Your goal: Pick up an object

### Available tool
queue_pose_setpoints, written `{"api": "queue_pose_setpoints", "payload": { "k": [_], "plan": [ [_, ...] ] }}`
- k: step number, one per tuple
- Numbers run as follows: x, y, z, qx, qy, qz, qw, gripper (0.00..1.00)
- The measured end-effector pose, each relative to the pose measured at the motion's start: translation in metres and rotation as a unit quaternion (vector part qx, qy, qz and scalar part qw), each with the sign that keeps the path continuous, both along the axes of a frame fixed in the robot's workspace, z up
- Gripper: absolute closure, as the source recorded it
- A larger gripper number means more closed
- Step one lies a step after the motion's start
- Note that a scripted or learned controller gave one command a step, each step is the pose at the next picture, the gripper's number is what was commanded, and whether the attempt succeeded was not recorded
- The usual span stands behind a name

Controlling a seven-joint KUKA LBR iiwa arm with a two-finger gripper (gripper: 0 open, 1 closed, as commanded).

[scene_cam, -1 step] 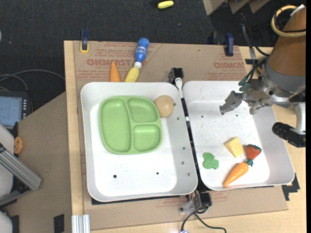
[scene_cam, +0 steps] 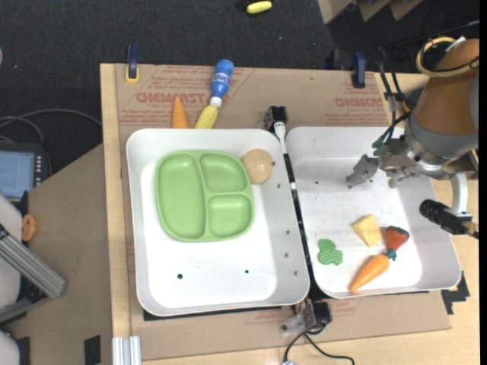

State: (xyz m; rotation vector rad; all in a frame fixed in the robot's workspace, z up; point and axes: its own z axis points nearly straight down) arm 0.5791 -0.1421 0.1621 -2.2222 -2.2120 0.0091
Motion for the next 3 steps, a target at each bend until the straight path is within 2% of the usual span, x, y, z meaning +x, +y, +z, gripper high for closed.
{"api": "queue_pose_setpoints", "payload": {
  "k": [1, 2, 3],
  "plan": [
    [-0.034, -0.020, -0.082, 0.0010, 0.000, 0.000, 1.0000, 0.00],
    [0.052, 0.038, -0.077, 0.0001, -0.008, 0.006, 0.9999, 0.00],
    [0.007, -0.038, -0.077, -0.0002, -0.002, -0.001, 1.0000, 0.00]
  ]
}}
